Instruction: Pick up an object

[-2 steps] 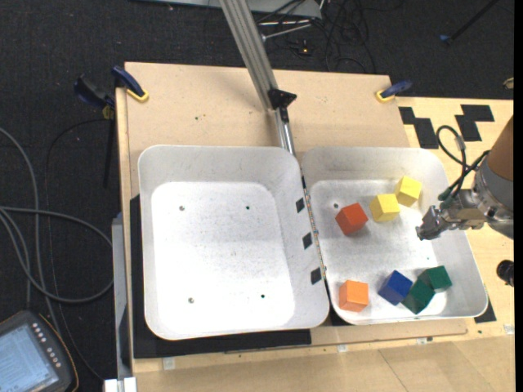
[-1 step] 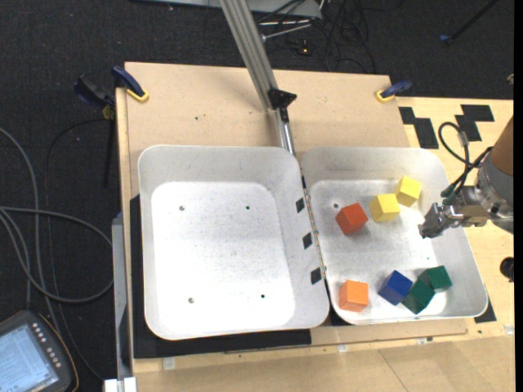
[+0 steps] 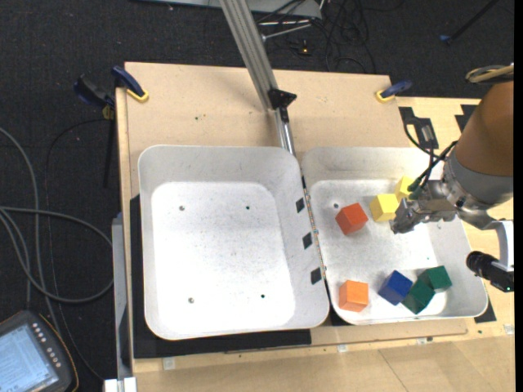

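My gripper (image 3: 403, 220) hangs low over the right bin (image 3: 458, 243), just right of a yellow cube (image 3: 382, 207) and close beside it. A second yellow piece (image 3: 405, 187) peeks out behind the wrist. Left of the yellow cube lies a red-orange cube (image 3: 351, 218). Along the bin's front edge sit an orange cube (image 3: 354, 295), a blue cube (image 3: 396, 287) and two green blocks (image 3: 439, 278) (image 3: 419, 296). I see nothing lifted off the bin floor.
The left bin (image 3: 155, 243) lies beside the right one, with a dark divider strip (image 3: 309, 239) between them. A metal pole (image 3: 253, 47) slants down from the top toward the bins' back edge. Clamps (image 3: 131, 84) (image 3: 394, 91) sit at the bench's back corners.
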{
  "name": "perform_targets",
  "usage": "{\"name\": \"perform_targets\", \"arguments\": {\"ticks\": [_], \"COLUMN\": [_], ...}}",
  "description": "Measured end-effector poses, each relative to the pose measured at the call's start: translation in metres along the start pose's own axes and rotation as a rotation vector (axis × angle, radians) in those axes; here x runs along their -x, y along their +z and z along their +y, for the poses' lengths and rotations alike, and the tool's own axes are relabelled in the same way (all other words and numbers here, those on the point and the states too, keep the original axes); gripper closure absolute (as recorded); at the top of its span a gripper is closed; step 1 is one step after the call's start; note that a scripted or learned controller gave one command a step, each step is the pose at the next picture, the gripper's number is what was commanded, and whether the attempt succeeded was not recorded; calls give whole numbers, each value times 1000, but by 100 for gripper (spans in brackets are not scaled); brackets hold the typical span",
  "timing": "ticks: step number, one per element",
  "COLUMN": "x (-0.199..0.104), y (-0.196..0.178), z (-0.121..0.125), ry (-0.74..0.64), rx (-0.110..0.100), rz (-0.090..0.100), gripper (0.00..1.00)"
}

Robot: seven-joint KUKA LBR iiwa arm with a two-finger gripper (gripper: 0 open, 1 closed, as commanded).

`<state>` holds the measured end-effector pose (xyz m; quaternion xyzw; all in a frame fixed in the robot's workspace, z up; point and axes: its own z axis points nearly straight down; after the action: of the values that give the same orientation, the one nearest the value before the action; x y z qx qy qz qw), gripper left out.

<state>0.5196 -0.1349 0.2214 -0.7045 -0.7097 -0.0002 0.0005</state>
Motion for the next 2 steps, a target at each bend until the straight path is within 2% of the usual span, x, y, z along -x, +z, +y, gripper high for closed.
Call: {"name": "perform_targets", "arguments": {"ticks": [2], "x": [-95], "y": [11], "z": [31], "ry": [0], "rx": [1], "rz": [0], "gripper": [100]}}
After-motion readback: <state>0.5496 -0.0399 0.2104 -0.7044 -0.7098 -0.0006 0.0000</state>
